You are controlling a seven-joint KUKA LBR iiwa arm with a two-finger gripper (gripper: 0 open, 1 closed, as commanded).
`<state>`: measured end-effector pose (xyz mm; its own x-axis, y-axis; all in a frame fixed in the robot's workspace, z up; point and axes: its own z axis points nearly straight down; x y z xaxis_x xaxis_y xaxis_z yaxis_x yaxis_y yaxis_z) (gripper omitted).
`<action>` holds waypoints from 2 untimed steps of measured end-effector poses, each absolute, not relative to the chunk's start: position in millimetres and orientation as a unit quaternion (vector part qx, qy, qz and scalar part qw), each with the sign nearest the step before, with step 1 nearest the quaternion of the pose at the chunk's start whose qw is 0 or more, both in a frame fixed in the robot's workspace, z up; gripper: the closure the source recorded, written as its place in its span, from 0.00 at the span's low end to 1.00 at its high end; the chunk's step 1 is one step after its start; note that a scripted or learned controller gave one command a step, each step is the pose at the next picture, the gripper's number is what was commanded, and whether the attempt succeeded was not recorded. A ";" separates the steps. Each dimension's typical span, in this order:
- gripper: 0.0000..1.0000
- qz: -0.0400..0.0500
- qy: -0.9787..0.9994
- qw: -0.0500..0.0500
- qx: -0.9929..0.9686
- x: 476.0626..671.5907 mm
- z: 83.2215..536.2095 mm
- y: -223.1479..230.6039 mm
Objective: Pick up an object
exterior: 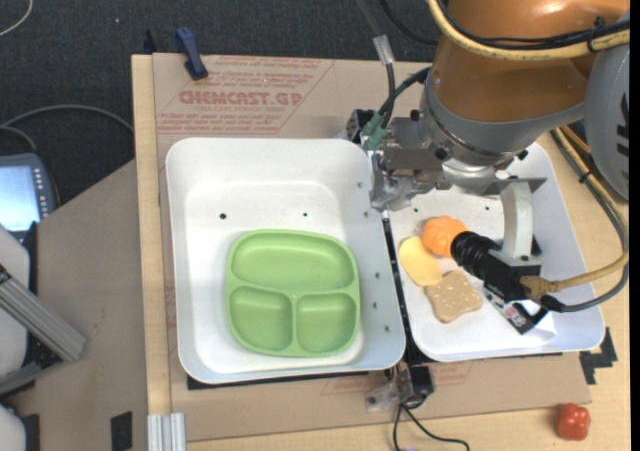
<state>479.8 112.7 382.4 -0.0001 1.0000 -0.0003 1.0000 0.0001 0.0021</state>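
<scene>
In the right bin three small things lie close together: an orange ball-like piece, a pale yellow rounded piece and a tan toast-shaped piece. My gripper hangs under the big orange-banded wrist, at the right bin's far left corner near the wall between the bins. It is just up and left of the orange piece. The arm's body hides the back of the right bin.
The left bin holds a green divided plate in its near half. A small red thing sits on the bench outside the bins at the near right. A blue clamp grips the board's far edge.
</scene>
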 end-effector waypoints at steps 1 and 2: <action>1.00 -0.008 0.704 -0.005 0.710 476.0 215.6 61.9; 1.00 0.003 0.705 0.004 0.709 480.2 312.7 4.6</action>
